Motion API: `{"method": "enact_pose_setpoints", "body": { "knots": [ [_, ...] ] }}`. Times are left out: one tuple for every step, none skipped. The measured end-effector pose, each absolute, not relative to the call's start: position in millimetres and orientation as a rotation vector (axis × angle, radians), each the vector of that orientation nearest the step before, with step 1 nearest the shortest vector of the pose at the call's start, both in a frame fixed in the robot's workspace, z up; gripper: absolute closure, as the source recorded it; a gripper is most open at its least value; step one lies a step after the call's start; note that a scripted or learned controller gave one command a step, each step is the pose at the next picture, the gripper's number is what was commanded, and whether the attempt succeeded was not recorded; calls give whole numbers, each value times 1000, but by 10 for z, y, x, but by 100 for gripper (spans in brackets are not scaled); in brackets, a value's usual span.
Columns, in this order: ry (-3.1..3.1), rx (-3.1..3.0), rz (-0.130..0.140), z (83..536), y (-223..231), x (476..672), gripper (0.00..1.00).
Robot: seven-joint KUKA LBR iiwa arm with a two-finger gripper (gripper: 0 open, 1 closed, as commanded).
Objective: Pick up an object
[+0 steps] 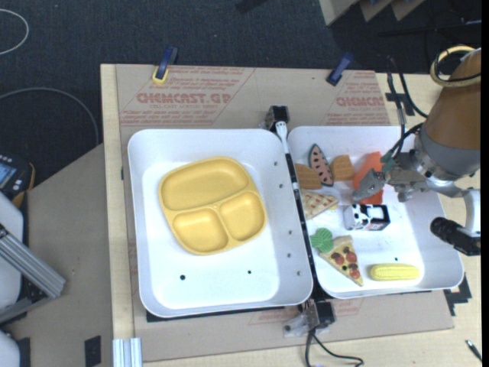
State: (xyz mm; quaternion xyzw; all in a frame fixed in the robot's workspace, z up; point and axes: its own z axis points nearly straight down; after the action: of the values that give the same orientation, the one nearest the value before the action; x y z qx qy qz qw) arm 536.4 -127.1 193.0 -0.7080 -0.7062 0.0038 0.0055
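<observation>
Cow toy (367,217) just below gripper (372,183), apart; gripper state can't tell.

Both white bins (145,205) are looking like smooth, slightly glossy plastic. Yellow divided plate (212,205) is appearing as matt-satin plastic. Bench board (229,90) is reading as matt printed cardboard. Corn cob (394,272) is showing shiny plastic.

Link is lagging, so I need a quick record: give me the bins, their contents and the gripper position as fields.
left bin: yellow divided plate
right bin: watermelon slice, waffle piece, cow toy, pizza slice, corn cob, green piece
gripper: low over the right bin, just above the cow toy
grasp: nothing seen between the fingers
</observation>
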Motion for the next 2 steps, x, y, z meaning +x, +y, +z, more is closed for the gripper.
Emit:
{"method": "enact_pose_setpoints", "body": {
  "knots": [
    [-2221, -2221, 0, 1992, -1269, 5395, 0],
    [-2215, -2217, 7, 1354, -1270, 5369, 0]
  ]
}}
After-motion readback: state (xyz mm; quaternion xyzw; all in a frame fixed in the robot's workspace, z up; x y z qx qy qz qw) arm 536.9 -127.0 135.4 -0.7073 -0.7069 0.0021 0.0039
